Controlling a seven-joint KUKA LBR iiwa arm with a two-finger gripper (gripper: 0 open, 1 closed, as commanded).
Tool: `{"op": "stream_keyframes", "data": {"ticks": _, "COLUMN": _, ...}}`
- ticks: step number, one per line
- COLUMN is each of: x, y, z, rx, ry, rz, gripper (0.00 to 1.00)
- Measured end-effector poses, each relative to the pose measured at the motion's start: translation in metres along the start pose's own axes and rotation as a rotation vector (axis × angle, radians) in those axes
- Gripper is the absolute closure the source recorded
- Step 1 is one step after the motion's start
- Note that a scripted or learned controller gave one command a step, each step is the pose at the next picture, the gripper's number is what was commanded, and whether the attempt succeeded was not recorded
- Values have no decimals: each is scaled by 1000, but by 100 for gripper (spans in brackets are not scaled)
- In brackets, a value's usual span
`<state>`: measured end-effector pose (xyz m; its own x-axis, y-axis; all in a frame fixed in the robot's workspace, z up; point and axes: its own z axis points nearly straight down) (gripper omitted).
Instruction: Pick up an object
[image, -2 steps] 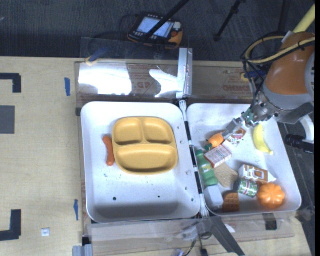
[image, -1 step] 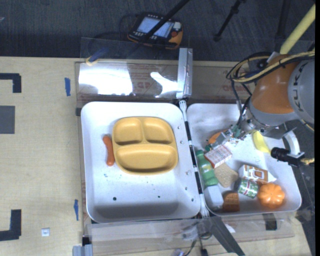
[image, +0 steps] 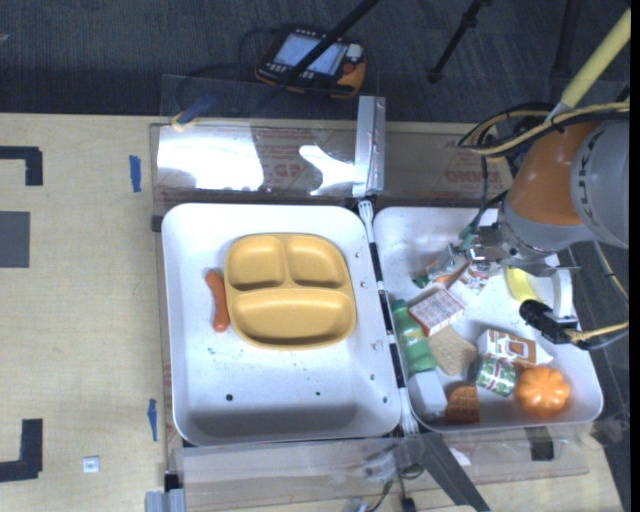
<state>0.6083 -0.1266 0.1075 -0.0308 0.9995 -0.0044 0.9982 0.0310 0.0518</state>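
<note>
My gripper (image: 470, 256) hangs low over the back of the right bin (image: 590, 400), under the orange-banded wrist (image: 545, 185). Right below and in front of it lie a small orange and white item (image: 443, 268) and a red and white box (image: 436, 309). Further forward in the same bin lie a green bottle (image: 411, 340), a brown bread slice (image: 453, 350), a small carton (image: 512, 347), a green can (image: 495, 377), an orange pumpkin (image: 543, 390) and a brown biscuit (image: 463, 402). A yellow banana (image: 519, 283) shows beside the wrist.
The left bin (image: 190, 330) holds a yellow divided tray (image: 290, 290) and an orange sausage (image: 218, 300) at its left side. A metal divider (image: 382, 300) separates the bins. A clear panel (image: 260, 150) stands behind the left bin. Cables (image: 590, 335) run along the right.
</note>
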Motion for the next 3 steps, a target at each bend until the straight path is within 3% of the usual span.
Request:
{"op": "stream_keyframes", "data": {"ticks": 1, "x": 19, "y": 5, "z": 0, "rx": 5, "ry": -18, "rz": -55, "gripper": 0}}
{"op": "stream_keyframes", "data": {"ticks": 2, "x": 1, "y": 13, "z": -28, "rx": 47, "ry": 7, "rz": -198, "gripper": 0}}
{"op": "stream_keyframes", "data": {"ticks": 3, "x": 15, "y": 37, "z": 5, "rx": 17, "ry": 2, "rz": -591, "gripper": 0}}
